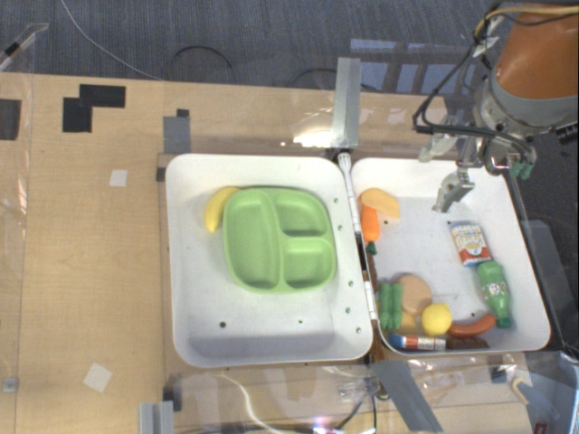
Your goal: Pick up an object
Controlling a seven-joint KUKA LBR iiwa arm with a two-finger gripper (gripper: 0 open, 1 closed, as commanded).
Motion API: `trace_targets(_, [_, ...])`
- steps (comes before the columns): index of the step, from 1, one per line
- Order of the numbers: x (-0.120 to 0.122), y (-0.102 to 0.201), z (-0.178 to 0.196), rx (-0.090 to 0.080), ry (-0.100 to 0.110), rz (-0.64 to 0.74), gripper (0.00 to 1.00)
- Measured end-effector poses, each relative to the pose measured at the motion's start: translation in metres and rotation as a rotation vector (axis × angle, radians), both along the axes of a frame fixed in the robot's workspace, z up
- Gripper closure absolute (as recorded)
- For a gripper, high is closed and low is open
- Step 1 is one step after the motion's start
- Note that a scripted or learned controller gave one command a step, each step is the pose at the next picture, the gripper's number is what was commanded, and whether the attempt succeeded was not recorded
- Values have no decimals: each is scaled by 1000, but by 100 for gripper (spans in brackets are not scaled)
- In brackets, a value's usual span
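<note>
Hovering over the right bin's (520, 242) far edge, pincer (450, 193): whether spread or closed, I cannot tell. Nearest candidate: small carton (469, 242), lying flat just beyond. Risk: carton skids against green bottle (494, 292) alongside.

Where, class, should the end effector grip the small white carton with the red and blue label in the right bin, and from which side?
Across the small white carton's narrow width, descending from above. It lies flat on the bin floor with bare space either side; only the green bottle sits near its lower end.
</note>
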State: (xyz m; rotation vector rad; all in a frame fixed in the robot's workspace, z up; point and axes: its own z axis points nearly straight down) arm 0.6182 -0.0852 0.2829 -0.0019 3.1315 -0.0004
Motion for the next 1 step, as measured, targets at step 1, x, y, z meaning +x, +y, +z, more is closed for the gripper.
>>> trace_targets(1, [-26,-60,-186,0,7,97,0])
